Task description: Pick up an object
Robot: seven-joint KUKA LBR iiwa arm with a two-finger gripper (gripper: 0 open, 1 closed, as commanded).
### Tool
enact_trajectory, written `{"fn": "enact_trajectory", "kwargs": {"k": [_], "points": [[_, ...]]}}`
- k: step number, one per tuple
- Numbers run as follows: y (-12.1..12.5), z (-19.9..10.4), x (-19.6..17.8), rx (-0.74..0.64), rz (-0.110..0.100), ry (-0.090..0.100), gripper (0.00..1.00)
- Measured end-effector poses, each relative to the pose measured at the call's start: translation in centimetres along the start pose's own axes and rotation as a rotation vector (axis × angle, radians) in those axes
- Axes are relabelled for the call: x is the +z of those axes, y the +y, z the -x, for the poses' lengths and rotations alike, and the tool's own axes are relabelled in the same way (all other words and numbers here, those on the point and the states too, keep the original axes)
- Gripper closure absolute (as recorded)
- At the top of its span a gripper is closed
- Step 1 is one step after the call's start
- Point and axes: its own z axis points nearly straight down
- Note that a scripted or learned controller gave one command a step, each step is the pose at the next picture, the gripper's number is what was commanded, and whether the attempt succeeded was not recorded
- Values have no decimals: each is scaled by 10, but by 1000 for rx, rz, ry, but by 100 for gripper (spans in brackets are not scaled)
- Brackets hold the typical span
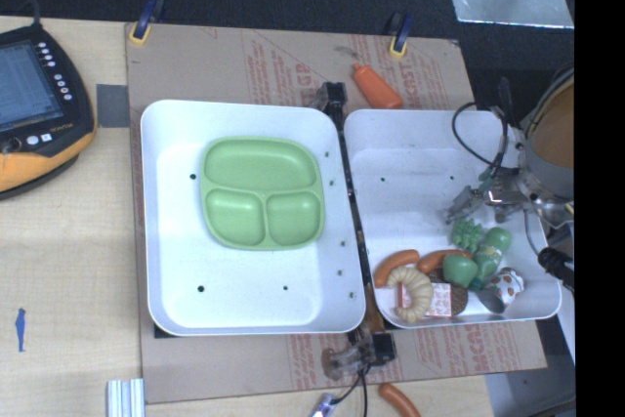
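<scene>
Toys for the pick lie heaped in the near right corner of the right bin [410, 146], and that heap is where the step in hand has to be settled. Going left to right: on the tabletop [59, 249] a teach pendant [34, 112] sits at the far left edge; the left bin [166, 210] carries a green divided plate [262, 190]; an orange carrot-like toy [376, 88] lies outside the bins, just beyond their far rims.

In the heap, a sausage-shaped piece [395, 265] and a pale ring-shaped pastry [411, 294] sit leftmost, a small red-and-white piece [441, 300] beside them, then a green round toy [461, 270] and a cluster of green leafy pieces [479, 239], with a white speckled piece [507, 285] furthest right.

The hand [480, 198] hangs just beyond the leafy cluster on its far side, at the right of the bin, cables looping above it. Judging from this, the descent has yet to commit to one target. To do it well, the arm should pick a piece with free flanks, such as the sausage on the heap's left edge, rather than push into the crowded middle where neighbours touch and could wedge or spill. A straight, centred descent would help.

Whether its fingers are spread wide or narrow cannot be told at this size, and nothing is seen between them.
</scene>
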Motion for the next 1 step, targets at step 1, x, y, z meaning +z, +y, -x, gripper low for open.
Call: {"fn": "enact_trajectory", "kwargs": {"k": [1], "points": [[-4, -7, 26, -2, -2, 1, 0]]}}
